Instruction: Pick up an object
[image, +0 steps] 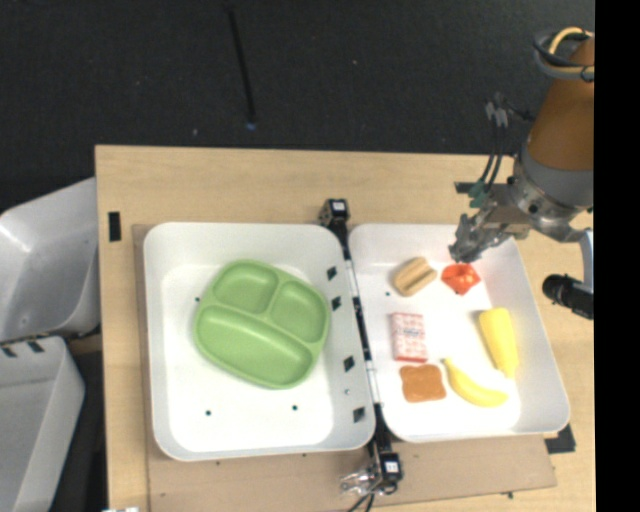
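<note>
Arm (560, 120) comes in from the right, grey body with the orange band up top, wrist angled down over the far side of the right bin (535, 395).

Gripper (466, 250) sits low over the right bin's back area, tips just above and touching the upper-left edge of the red object (461, 279). Finger spacing is not resolvable from this angle: dark fingers blur together, so whether they clamp anything is impossible to tell. Nothing is visibly between them. The red object appears to rest on the bin floor.

Right bin contents:
- bread roll (413, 275), tan, just left of the red object, near the gripper tips
- pink wrapped packet (408, 336), centre-left, in front of the roll
- toast slice (423, 383), brown-orange, in front of the packet
- banana (474, 385), curved, just right of the toast
- yellow corn-like piece (500, 340), right side, behind the banana's far end, below the red object

Items sit apart, except banana and yellow piece, which are close.

Left bin (170, 400) holds a green divided plate (262, 323), three compartments, roughly centred, lying flat.

Both bins sit side by side on the wooden bench (120, 180), clipped together along the middle seam.
</note>
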